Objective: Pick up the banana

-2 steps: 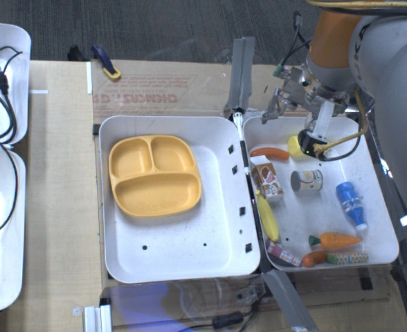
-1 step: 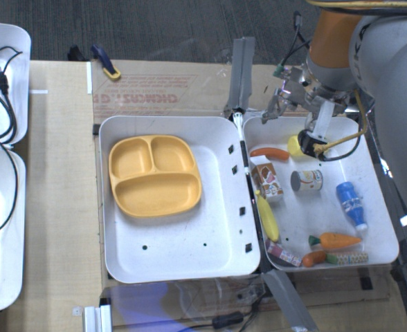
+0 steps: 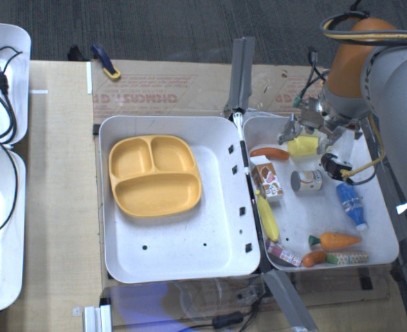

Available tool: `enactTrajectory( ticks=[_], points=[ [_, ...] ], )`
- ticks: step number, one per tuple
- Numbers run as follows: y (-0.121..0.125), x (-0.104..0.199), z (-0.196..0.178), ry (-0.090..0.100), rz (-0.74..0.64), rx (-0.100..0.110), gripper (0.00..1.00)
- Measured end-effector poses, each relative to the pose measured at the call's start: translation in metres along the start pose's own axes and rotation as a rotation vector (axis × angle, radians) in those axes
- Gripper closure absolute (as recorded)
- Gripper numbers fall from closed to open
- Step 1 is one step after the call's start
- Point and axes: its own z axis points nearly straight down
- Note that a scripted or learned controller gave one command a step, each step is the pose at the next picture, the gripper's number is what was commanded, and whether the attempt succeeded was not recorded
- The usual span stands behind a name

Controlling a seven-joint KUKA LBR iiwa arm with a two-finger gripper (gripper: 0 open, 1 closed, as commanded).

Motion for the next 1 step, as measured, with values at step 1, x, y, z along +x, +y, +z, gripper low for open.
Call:
enactTrajectory(
  ticks=[1],
  points=[
    [-0.0050,-0.0206,0.0254,0.004,-0.029,-0.020,0.00]
  ],
)
